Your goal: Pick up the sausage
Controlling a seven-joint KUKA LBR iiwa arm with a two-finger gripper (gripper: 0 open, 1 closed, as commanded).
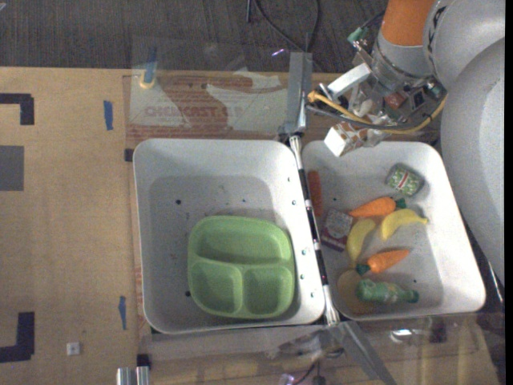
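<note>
One slim sausage (316,193) lay against the left wall of the right bin (449,295), likely light, stiff and smooth, best pinched across its middle from the free right side; whether the gripper (353,139) held anything, I could not tell.

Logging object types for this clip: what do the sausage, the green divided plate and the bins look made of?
Sausage: probably toy plastic or rubber; uniform reddish-brown, smooth. Green divided plate: moulded plastic, slight sheen, rounded compartment ridges. Bins: thin white plastic, matte with scuffs and dark specks. None is certain from looks alone.
</note>
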